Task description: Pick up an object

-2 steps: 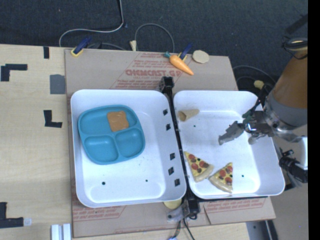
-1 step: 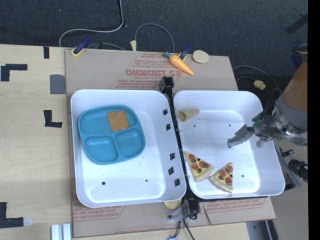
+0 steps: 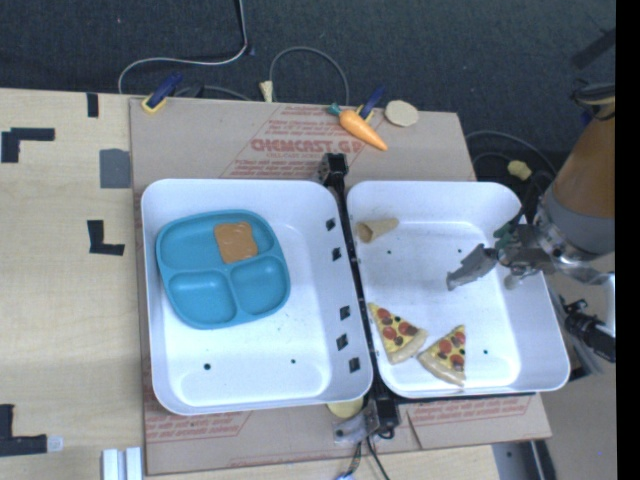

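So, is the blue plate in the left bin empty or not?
Not empty. The blue plate holds one brown toast-like piece in its upper compartment; its two lower compartments look bare.

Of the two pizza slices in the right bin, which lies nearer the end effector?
The right-hand pizza slice, by the bin's front edge, lies nearer the end effector; the other slice lies beside the divider.

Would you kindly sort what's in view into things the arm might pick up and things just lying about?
Job: gripper; two pizza slices; tan piece, all in the right bin.

Lying about: blue plate with toast, left bin; carrot; beige disc.
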Controlling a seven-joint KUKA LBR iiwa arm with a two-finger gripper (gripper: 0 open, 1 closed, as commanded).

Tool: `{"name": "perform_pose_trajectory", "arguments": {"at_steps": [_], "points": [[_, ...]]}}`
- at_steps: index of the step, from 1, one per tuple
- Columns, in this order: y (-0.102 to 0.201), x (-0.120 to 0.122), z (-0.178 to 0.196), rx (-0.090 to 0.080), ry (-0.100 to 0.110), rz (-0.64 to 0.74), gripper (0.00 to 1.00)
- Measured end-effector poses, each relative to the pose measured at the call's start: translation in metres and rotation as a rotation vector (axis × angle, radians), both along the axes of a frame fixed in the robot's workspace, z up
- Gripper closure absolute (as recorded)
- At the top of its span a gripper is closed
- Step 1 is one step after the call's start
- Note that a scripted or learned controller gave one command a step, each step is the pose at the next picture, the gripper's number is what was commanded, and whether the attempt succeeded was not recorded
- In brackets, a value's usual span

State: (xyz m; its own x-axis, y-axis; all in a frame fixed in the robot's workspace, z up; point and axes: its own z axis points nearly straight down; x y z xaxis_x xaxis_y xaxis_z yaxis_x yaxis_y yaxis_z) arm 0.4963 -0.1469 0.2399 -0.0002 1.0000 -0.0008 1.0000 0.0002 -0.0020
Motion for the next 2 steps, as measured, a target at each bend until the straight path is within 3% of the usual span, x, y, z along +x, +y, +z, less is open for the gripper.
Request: {"name": "perform_pose_trajectory", "arguments": {"at_steps": [1,2], "points": [[0.001,-0.013,0.013,0.001,-0.002,0.0,0.0],[-0.002,-0.002,0.007,0.0,-0.001,0.001,0.0]]}}
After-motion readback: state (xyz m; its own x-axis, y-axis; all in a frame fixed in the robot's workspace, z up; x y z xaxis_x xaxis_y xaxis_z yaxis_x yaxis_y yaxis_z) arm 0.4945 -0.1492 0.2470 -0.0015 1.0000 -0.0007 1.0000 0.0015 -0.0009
